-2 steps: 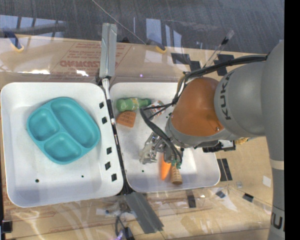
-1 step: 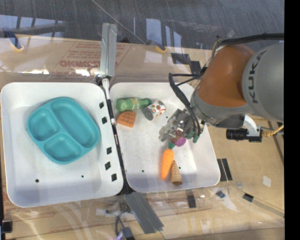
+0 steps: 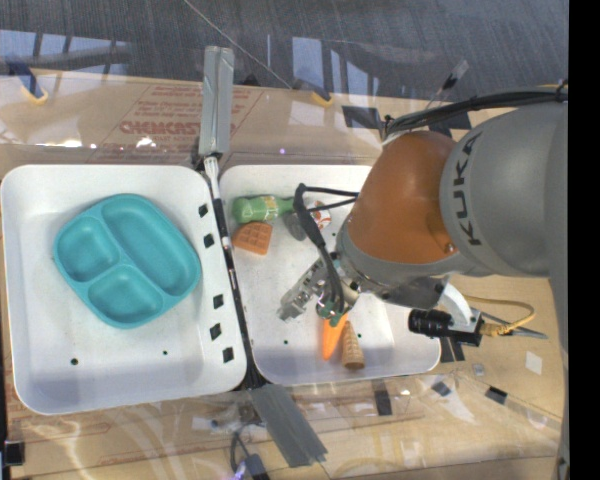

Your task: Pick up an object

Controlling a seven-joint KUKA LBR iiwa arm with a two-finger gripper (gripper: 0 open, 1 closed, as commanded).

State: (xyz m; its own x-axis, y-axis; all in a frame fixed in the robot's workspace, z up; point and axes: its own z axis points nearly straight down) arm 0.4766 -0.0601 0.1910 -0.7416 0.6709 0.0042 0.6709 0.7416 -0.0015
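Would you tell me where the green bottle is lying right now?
The green bottle lies on its side in the right bin, at its far left corner, just above the waffle piece and beside the divider.

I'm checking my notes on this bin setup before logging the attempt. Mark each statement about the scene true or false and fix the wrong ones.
1. A teal divided plate lies in the left bin. True.
2. The orange carrot lies in the left bin. False: it lies in the right bin, near its front edge.
3. The gripper is over the right bin. True.
4. The green bottle lies on the teal divided plate. False: it lies in the right bin, near its back edge.
5. A waffle piece lies just in front of the green bottle. True.
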